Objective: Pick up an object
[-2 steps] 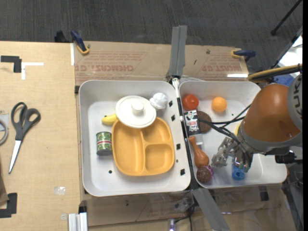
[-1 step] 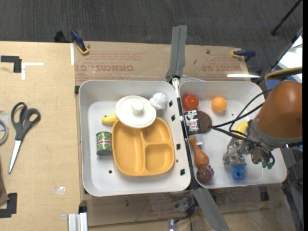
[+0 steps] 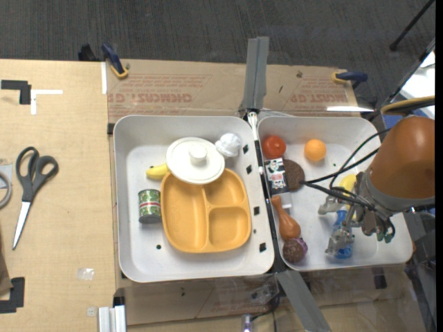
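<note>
Bright, even light from above; my bins [image 3: 124, 206] glare white, shadows stay soft and short, and the focus looks slightly soft throughout.

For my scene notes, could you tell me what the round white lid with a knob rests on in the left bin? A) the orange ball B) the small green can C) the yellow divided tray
C: the round white lid overlaps the upper left corner of the yellow divided tray.

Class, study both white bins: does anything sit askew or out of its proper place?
Yes. The white lid rests on the orange divided tray's upper left corner, overhanging its rim and partly covering a yellow item beside the tray.
</note>
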`<state>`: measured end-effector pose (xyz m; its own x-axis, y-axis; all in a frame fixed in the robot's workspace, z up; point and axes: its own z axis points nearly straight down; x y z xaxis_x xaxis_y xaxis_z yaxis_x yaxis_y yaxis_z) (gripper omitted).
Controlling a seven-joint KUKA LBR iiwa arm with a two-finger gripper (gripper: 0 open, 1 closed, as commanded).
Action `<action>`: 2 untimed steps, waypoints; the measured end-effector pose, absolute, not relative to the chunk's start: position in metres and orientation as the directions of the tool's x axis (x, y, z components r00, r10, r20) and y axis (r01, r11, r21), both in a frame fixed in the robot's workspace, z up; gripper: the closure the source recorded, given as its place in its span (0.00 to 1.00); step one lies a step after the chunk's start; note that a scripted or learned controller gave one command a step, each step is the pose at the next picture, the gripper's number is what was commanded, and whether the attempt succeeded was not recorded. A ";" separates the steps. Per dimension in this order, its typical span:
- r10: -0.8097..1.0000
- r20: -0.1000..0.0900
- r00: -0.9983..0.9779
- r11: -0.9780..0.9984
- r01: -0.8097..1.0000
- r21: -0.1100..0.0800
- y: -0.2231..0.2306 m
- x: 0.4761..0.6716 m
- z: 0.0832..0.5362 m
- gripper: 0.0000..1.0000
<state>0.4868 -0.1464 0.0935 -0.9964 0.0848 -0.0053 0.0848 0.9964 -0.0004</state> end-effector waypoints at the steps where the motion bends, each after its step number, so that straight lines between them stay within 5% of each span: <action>1: 0.145 -0.006 -0.989 0.989 0.145 0.001 -0.127 0.546 0.096 0.00; 2: 0.154 -0.001 -0.988 0.988 0.154 0.001 -0.145 0.478 0.092 0.00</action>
